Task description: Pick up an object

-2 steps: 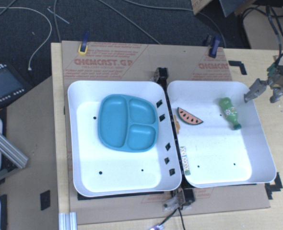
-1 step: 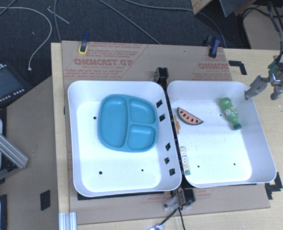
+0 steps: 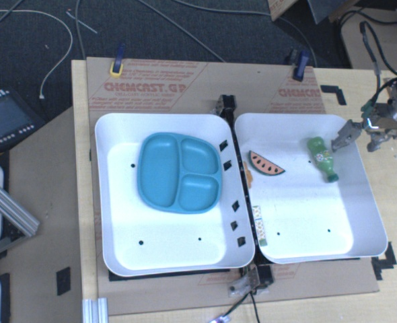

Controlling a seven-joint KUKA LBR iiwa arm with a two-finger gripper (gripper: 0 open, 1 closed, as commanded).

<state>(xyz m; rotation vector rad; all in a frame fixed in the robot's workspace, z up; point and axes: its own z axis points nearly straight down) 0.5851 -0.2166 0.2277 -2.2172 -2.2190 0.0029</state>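
At the far left, the left bin [image 3: 111, 200] holds a blue divided plate [image 3: 179, 172], lying flat toward the bin's ten o'clock corner with white floor bare around it. Across the central divider, the right bin [image 3: 360, 214] carries a watermelon-slice toy [image 3: 266, 163] close to its nine o'clock wall. Further right, toward two o'clock in that bin, lies a green bottle [image 3: 322, 157], its length running from eleven o'clock down to five o'clock. At the right edge the gripper [image 3: 360, 132] reaches in over the bin's two o'clock rim; one grey finger [image 3: 342, 136] points down and left toward the bottle's upper end. It has nothing in it, and the view is too small and slanted to tell how wide it stands.

The step in hand appears to be the approach to the bottle, the nearest pickable thing. To do it well, the arm would likely need to centre over the bottle's middle, not its upper tip, turn the wrist so the fingers straddle its narrow width, crosswise to its long axis, and descend fully to the floor before closing. A round body may roll or squirt out of an off-centre pinch.
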